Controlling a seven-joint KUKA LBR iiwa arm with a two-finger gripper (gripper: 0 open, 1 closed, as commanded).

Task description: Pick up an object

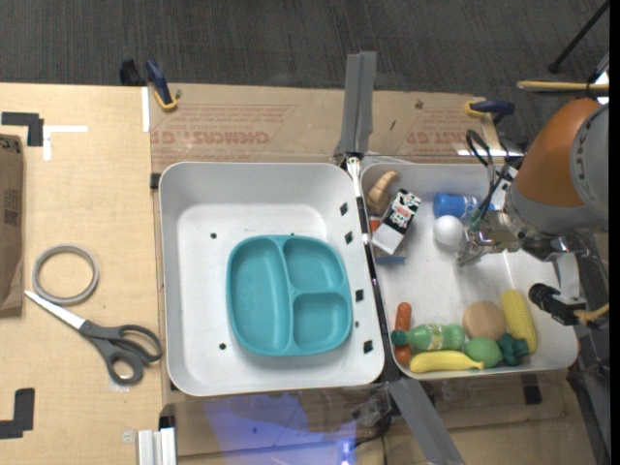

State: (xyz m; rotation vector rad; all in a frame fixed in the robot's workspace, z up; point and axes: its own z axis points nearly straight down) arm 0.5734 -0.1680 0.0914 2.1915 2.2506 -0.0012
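1. We see the grey arm's two-finger gripper [477,245] low in the right white bin [436,308], beside a small white ball [448,231]; nothing sits between its fingers, and we cannot tell their spacing.
2. The toy food, including a yellow plastic banana [446,361] and a yellow corn cob [518,320], crowds the near edge, so we judge the ball the easiest target.
3. The teal divided plate [289,294] lies alone in the left white bin [194,260].

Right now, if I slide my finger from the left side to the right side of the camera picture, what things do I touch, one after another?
Roll of tape → scissors → teal divided plate in the left bin → white ball → gripper → corn cob.
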